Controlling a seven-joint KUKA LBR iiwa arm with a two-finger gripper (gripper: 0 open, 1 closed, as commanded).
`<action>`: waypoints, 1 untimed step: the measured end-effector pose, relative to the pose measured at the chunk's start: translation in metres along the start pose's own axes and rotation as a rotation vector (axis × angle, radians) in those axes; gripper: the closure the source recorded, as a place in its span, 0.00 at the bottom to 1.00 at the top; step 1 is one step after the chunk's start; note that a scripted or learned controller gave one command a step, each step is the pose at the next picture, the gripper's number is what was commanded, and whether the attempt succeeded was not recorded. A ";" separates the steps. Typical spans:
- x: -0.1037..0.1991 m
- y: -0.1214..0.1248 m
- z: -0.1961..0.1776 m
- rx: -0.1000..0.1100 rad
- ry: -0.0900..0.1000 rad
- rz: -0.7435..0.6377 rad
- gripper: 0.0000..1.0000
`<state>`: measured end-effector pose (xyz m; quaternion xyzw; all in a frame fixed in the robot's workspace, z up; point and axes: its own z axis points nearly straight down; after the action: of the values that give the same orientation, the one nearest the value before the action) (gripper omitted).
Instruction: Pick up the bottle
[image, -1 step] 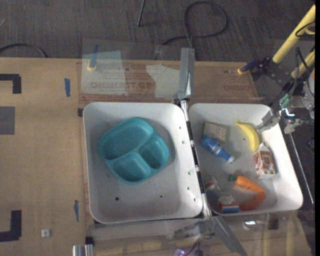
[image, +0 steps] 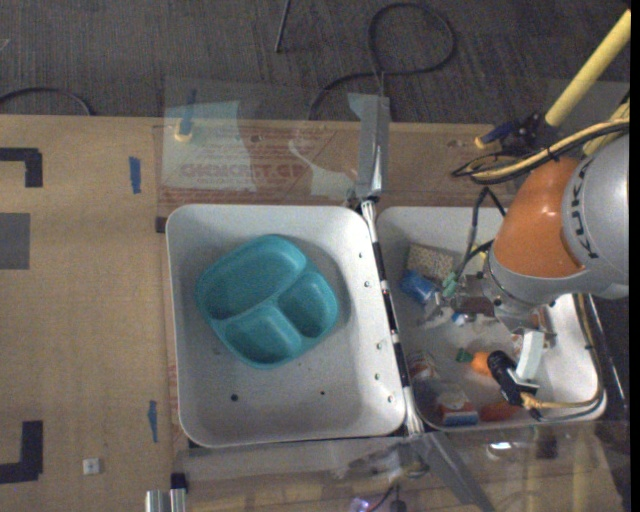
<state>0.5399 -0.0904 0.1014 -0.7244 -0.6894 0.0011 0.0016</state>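
Observation:
A small orange bottle (image: 482, 362) with a green cap lies in the right bin (image: 570, 375), near its middle. My gripper (image: 455, 300) hangs over the same bin, just above and left of the bottle, below the arm's orange band. Metal parts of the gripper sit close to a blue object (image: 418, 287). I see nothing held between the fingers. The arm's wrist hides part of the bin floor behind the bottle.
A beige sponge (image: 432, 260) lies at the right bin's back. Red and white items (image: 455, 405) and an orange-red piece (image: 500, 410) sit at its front edge. The left bin (image: 200, 400) holds a teal divided plate (image: 265, 300). Cables trail at the arm's right.

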 end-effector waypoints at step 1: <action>-0.005 0.000 -0.007 0.001 -0.001 0.010 1.00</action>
<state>0.5397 -0.0952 0.1086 -0.7278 -0.6857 0.0018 0.0019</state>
